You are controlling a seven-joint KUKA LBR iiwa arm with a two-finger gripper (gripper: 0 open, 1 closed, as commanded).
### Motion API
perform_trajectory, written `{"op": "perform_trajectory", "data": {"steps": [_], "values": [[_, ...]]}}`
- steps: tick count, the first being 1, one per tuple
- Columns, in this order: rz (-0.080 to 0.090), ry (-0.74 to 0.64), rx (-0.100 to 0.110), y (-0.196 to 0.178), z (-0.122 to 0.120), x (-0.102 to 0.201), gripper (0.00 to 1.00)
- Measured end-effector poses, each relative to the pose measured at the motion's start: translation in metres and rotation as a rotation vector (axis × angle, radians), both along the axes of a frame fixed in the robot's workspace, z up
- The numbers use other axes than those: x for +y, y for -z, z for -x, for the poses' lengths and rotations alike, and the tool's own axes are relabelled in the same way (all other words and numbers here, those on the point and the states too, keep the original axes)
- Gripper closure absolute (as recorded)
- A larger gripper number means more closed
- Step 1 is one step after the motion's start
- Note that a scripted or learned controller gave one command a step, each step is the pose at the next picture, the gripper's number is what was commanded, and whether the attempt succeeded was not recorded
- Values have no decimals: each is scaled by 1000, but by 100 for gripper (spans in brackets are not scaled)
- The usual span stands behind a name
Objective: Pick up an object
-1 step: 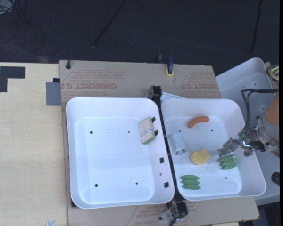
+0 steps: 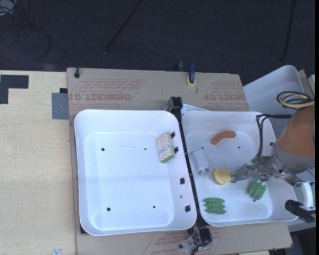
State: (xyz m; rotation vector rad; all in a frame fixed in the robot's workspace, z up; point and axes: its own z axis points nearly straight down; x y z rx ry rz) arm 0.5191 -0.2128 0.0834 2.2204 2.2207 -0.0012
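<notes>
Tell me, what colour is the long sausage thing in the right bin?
Orange-red. The sausage shows clearly in the camera view.

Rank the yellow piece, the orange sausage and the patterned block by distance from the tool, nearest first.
Tool sits low in the right bin.
1. Yellow piece, right beside it in the right bin.
2. Orange sausage, at that bin's far side.
3. Patterned block, in the left bin.

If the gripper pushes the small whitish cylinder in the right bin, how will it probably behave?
The cylinder lies on its side on the right bin's smooth floor, so it would probably roll. It looks small, likely light, and could slip sideways from closing fingers.
</notes>
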Motion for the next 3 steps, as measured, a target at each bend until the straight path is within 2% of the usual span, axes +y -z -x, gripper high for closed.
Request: {"op": "perform_trajectory", "data": {"steps": [1, 2, 3], "values": [[-3, 5, 3, -15, 1, -1, 100], [5, -6, -20, -150, -125, 2, 100], [2, -3, -13, -270, -127, 18, 100]]}}
